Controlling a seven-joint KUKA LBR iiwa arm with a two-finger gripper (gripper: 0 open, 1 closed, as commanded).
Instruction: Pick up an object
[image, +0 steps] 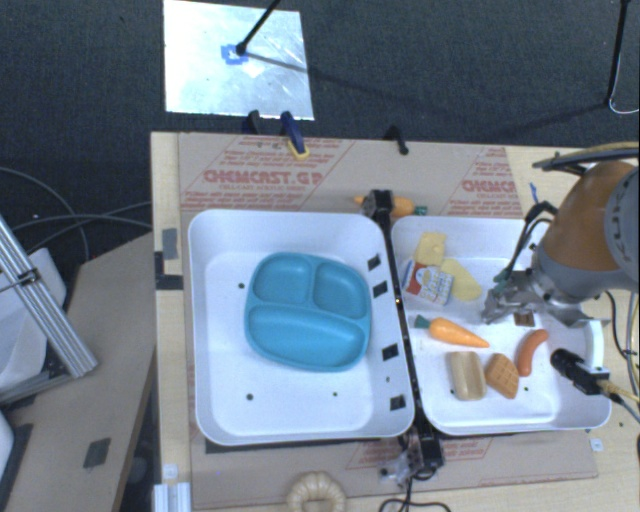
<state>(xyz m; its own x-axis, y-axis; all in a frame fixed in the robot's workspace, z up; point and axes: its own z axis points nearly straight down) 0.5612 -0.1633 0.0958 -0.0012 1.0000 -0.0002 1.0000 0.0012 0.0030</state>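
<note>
From my remote station I see the pincer (497, 305) low inside the right bin (570, 408), near its middle; whether it is spread or pressed together I cannot tell. A small dark brown item (524, 319) lies just beside it. Nearby below sit a sausage (531, 350), a waffle-like piece (502, 376) and a tan bread-like block (464, 375). A carrot (452, 333) lies to the pincer's left, and beyond it a red-and-white packet (430, 285), a pale yellow piece (462, 283) and a cheese wedge (431, 248). The grey arm with its orange band (590, 235) enters from the right. The left bin (215, 330) holds a blue divided plate (306, 309). Both bins rest on the desk (265, 175).
</note>
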